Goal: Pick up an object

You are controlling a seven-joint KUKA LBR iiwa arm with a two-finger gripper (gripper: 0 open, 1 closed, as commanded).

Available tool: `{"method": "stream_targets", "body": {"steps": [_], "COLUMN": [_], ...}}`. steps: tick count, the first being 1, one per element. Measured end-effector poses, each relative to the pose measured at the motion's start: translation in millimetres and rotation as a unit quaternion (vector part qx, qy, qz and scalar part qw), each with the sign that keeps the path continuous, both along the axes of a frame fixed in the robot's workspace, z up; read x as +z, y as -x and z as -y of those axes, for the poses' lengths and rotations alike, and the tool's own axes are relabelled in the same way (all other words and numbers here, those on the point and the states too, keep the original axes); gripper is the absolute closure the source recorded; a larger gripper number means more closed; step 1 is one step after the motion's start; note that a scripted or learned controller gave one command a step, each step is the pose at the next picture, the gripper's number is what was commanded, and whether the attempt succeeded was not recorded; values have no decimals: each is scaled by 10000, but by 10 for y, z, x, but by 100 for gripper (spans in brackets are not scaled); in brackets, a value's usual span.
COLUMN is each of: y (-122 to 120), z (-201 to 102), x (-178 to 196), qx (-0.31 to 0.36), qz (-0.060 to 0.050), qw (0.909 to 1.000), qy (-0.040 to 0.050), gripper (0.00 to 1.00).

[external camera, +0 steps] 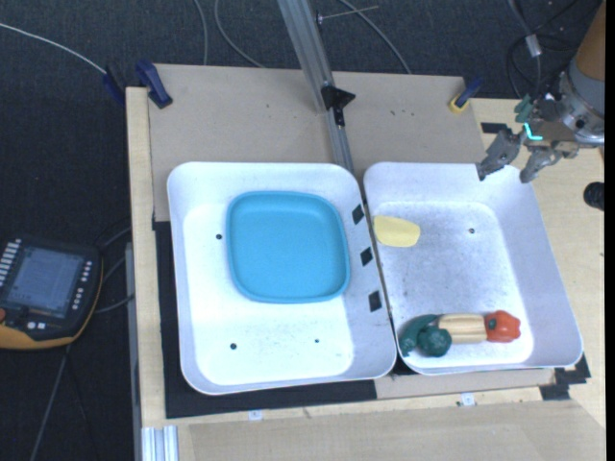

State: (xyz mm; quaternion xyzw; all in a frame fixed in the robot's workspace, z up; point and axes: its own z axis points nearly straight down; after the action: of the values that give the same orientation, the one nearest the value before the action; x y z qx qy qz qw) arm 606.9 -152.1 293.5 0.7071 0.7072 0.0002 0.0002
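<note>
The right bin (538, 257) holds a pale yellow lump (396, 230) by its left wall, near the back. Along its front wall lie a dark green object (426, 338), a tan wooden stick (463, 328) and a red piece (503, 327), touching in a row. My gripper (513, 160) hangs over the back right corner of that bin, fingers spread apart and open, with nothing between them. It is well away from every object.
The left bin (197, 257) carries a square blue plate (287, 246). A slanted metal pole (307, 36) runs down to the gap between the bins. Blue and yellow clamps (154, 83) grip the board's back corners. A handheld pendant (43, 291) lies far left.
</note>
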Motion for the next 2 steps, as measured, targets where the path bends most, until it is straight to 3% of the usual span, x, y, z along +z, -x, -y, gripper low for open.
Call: {"method": "stream_targets", "body": {"steps": [1,2], "y": [0,25], "z": [0,1], "x": [-1,-419], "qx": [0,1], "qz": [0,-15], "qw": [10000,10000], "qy": [0,-2], "gripper": [0,0]}}
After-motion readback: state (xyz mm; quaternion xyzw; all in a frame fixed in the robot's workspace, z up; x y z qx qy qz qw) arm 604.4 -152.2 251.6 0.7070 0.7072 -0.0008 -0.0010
